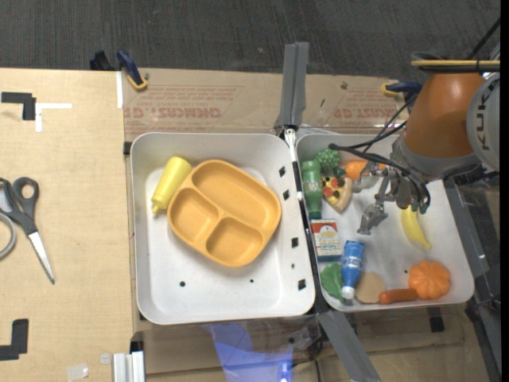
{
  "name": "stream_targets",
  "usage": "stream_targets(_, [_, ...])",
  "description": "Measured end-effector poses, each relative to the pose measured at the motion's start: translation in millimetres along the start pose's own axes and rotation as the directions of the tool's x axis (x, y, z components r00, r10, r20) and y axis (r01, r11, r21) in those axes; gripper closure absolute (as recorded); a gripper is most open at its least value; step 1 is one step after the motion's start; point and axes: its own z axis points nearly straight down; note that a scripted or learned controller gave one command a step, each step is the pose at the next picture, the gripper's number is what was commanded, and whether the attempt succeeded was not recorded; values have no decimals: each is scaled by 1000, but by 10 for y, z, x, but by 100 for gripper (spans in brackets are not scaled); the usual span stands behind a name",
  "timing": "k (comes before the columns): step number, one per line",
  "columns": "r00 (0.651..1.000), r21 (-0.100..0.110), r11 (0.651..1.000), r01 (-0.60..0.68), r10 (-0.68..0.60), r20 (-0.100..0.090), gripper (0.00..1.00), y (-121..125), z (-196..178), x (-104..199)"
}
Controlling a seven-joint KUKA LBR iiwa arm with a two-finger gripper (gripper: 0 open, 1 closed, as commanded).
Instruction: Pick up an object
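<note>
Blue plastic bottle (351, 264), tan cookie (369, 290) and round orange pumpkin toy (429, 279) crowd the near rim of the white right-hand bin (457, 237), below and in front of my gripper (384, 207). My two fingers hang spread apart over bare floor, holding nothing. A yellow banana (413, 226) lies just beside me; closing off-centre could nudge it away or pinch air.

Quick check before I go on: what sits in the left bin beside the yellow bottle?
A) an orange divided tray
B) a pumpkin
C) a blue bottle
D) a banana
A: the orange divided tray lies in the left bin, touching the yellow bottle at its upper left edge.
</note>
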Motion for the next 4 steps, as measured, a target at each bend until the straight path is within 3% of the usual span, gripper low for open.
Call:
stream_targets(1, [981, 5, 981, -192, 192, -36, 0, 0, 96, -476])
stream_targets(2, [968, 0, 968, -249, 249, -2, 0, 472, 68, -280])
stream_targets(3, [986, 0, 986, -166, 166, -4, 0, 215, 8, 610])
stream_targets(4, [986, 0, 986, -164, 164, -1, 100, 216, -86, 599])
